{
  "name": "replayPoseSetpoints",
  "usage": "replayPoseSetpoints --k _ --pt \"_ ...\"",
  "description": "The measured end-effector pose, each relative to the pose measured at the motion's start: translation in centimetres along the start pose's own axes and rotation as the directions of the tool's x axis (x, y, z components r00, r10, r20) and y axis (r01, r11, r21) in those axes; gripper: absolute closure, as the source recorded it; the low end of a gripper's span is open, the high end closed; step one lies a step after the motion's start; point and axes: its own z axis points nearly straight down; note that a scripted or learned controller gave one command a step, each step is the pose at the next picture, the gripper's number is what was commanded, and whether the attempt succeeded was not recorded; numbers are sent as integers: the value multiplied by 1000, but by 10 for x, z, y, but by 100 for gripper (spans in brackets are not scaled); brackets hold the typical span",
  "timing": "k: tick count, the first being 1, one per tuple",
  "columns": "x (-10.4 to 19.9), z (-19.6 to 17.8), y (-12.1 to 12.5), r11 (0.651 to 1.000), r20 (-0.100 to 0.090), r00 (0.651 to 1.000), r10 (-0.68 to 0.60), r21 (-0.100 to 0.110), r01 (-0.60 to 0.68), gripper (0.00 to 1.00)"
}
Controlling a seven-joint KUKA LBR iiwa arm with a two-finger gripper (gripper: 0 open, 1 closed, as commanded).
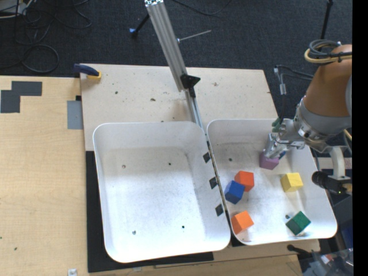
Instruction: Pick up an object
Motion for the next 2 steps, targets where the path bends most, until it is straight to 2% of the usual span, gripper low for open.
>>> replayPoseSetpoints --k 1,2 --pt "-1 -42 1 1000 0 1000 -5 0 5 100" --pt "49 -46 -18 1000 -3 1000 -9 6 9 100"
